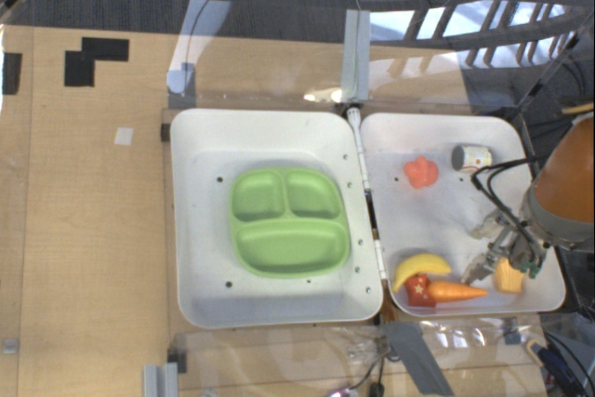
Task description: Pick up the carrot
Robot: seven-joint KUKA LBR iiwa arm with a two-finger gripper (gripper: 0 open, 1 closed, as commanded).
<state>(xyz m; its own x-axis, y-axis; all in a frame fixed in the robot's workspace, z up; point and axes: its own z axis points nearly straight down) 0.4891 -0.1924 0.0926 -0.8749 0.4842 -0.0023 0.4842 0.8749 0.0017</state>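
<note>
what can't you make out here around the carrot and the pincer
- Pincer, camera view: small and blurred among cables; open or shut is unclear, as is any contact with the carrot.
- Yellow block: partly behind the pincer; shape unclear.
- Red item: tucked between banana and carrot; kind unclear.
- Arm: cut off by the right edge.

Two bins (186,200), perhaps six items.

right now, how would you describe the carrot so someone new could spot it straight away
Look in the right bin, along its near edge. The carrot lies there on its side, pointing right towards the tool. It is the long orange tapered thing, just below the curved yellow banana and beside a small red fruit.
</note>
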